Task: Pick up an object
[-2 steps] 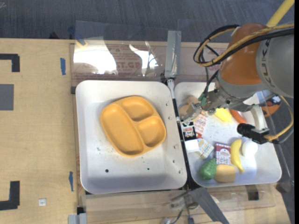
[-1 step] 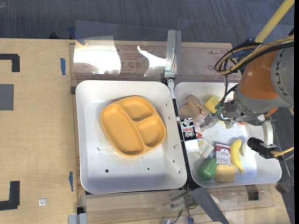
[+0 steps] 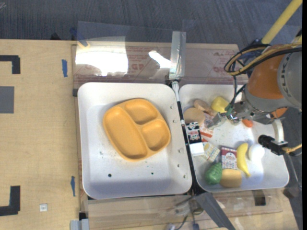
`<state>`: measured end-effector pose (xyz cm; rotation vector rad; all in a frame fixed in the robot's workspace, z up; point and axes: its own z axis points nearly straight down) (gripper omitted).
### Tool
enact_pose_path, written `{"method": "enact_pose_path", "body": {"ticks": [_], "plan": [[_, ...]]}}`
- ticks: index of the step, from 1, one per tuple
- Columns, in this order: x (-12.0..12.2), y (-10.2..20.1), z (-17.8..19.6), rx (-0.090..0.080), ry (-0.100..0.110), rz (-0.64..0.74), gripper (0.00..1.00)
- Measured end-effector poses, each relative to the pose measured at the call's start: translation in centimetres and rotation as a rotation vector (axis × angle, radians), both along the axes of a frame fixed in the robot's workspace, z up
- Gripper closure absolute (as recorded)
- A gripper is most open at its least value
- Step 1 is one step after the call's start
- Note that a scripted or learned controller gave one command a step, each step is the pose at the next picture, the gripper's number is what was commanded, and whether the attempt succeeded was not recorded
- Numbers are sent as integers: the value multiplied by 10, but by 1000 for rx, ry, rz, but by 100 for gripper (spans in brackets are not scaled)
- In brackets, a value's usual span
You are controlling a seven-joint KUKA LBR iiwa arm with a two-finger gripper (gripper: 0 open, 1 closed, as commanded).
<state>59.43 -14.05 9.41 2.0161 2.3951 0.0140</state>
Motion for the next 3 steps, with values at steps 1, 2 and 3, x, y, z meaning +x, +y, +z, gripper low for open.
{"method": "enact_pose_path", "body": {"ticks": [1, 2, 3], "plan": [[-6, -10, 86, -4, 4, 101, 0], [25, -6, 20, -16, -22, 158, 0], [27, -7, 33, -20, -28, 158, 100]]}}
